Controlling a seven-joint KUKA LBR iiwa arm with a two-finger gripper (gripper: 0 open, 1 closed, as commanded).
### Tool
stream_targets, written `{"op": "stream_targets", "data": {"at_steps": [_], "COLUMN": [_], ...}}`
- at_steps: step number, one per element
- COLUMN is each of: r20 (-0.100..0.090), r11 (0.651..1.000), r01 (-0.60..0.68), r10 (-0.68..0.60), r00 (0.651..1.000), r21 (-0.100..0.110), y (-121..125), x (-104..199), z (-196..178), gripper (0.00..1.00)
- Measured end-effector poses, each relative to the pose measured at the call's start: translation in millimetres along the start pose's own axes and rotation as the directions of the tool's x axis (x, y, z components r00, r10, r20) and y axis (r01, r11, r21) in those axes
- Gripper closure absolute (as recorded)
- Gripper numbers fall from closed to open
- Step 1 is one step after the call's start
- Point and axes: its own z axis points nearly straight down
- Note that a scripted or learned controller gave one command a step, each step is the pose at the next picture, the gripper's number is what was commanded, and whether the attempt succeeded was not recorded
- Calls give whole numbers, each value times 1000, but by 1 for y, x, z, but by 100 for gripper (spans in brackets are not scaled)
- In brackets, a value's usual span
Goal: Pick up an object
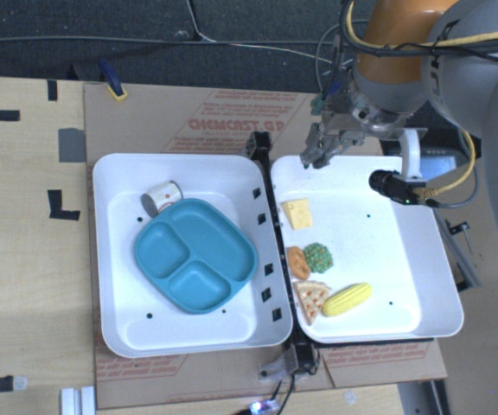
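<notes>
- I see the gripper (pixel 316 156) hanging over the top left corner of the right bin (pixel 405 232), just beside the divider between the two bins.
- Its dark fingers point down and to the left; from my camera they blur into one dark shape, so I cannot tell whether they are spread or pressed together.
- I see nothing between the fingers, and the gripper appears to touch none of the objects.
- Below it in the right bin lies a yellow cheese slice (pixel 298 214), near the left wall.
- Further down sit a small orange-brown food piece (pixel 297 263) and a green broccoli (pixel 318 255), just beside each other.
- Near the bottom I see a pizza slice (pixel 310 299) touching a yellow corn cob (pixel 347 298).
- In the left bin (pixel 119 232) a blue divided plate (pixel 194 254) lies flat, with a small tipped cup (pixel 161 199) at its upper left edge.
</notes>
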Motion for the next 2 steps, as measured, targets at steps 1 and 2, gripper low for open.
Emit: {"op": "stream_targets", "data": {"at_steps": [1, 2], "r20": [0, 0], "r11": [1000, 1000], "r01": [0, 0], "r10": [0, 0], "r00": [1000, 1000], "r21": [1, 1], "y": [-13, -34], "x": [51, 96], "z": [9, 12], "gripper": [100, 100]}}
